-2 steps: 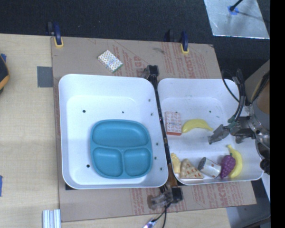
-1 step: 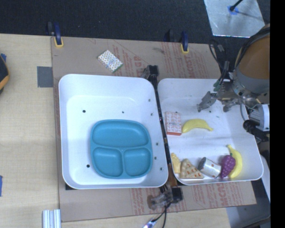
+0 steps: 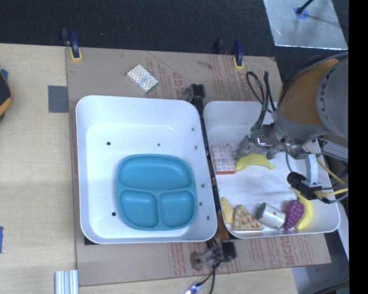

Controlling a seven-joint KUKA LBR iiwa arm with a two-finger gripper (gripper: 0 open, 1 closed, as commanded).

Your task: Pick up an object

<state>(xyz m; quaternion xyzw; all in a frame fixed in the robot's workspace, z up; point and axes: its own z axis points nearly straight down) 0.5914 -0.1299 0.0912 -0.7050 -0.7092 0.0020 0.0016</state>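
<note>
My gripper (image 3: 253, 144) hangs low in the right bin (image 3: 233, 112), just above a yellow banana (image 3: 254, 162) that lies near the bin's middle. A small red-and-white packet (image 3: 222, 158) lies to the banana's left against the bin wall. Along the bin's front edge sit a waffle-like wedge (image 3: 245, 220), a yellowish piece (image 3: 226, 210), a grey-white can (image 3: 270, 215), a purple grape bunch (image 3: 294, 212) and a second yellow banana (image 3: 306, 213). The grey arm with its orange band (image 3: 306, 94) covers the bin's right part.
The left bin (image 3: 98, 121) holds a blue three-compartment tray (image 3: 156, 191). A small patterned packet (image 3: 141, 78) lies on the cardboard behind the left bin. Black cables (image 3: 260, 90) loop behind the gripper. Clamps hold the cardboard's far edge.
</note>
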